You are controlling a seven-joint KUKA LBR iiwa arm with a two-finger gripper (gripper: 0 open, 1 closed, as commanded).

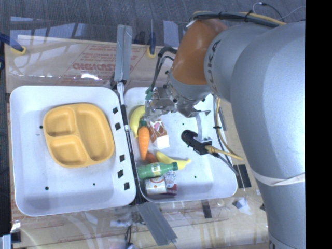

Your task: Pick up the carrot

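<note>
Overhead, the grey arm [259, 87] takes up the whole three o'clock side of the view, its orange band [194, 51] bent down over the right bin [225, 183]. The left bin [26, 191] sits at nine o'clock and bears a yellow divided plate [78, 134], well apart from everything that matters here. In the right bin, the clutter is crowded against the wall at nine o'clock: a banana [135, 119] at the top, a small carton [158, 133], a green bottle [155, 169] and a can [158, 187] toward six o'clock. The gripper [154, 110] hangs over the upper part of that pile (whether it is spread or closed I cannot tell; the wrist hides too much). The carrot [143, 141] lies just beside the bin's wall at nine o'clock, its long axis running twelve to six, fat end uppermost. From the gripper it lies toward seven o'clock, close by, wedged between banana and carton. I judge that the next move calls for a short shift that way and a bite across its width.
</note>
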